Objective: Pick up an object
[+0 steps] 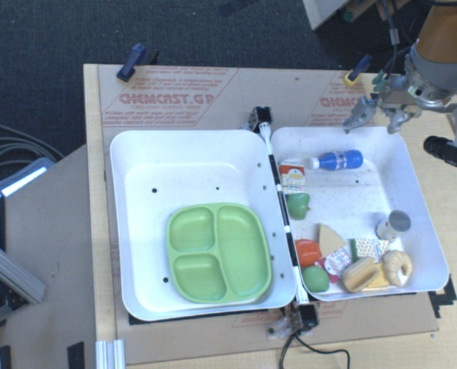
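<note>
Clutter sits almost wholly in the right bin (413, 177), presumably so the arm has a stock of things to pick from, while the left bin (136, 175) carries a green divided plate (217, 252) as a likely drop spot. A blue bottle (338, 161) lies on its side at the far end of the right bin, well apart from the small foods crowded at the near end, so it looks the easiest target. The arm enters from the right, its wrist pointing down, and the gripper (376, 117) hovers over the bin's far rim, just beyond the bottle, fingers spread wide with nothing between them.
</note>
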Controlling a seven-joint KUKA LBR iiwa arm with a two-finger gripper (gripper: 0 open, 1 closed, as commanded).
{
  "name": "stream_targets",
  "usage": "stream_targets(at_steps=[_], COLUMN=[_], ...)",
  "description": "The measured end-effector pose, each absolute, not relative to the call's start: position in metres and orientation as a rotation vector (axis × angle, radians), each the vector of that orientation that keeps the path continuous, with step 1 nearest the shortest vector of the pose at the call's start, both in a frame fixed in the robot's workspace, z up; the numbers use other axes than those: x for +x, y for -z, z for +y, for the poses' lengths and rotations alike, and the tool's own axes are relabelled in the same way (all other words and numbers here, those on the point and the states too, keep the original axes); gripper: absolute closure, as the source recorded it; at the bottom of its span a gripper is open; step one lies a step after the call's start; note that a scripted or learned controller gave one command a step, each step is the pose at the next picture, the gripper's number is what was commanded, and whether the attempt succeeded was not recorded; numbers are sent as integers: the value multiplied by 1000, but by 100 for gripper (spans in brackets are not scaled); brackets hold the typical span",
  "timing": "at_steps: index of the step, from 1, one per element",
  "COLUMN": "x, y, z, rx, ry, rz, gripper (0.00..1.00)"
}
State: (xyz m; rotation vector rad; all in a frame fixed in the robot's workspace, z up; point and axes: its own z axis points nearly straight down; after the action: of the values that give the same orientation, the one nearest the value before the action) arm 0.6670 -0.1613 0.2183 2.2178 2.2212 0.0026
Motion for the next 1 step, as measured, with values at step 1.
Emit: stream_targets(at_steps=[1], x=[608], y=[-123], z=[-103], rx=[2222], ry=[1], rz=[2224], gripper=[0])
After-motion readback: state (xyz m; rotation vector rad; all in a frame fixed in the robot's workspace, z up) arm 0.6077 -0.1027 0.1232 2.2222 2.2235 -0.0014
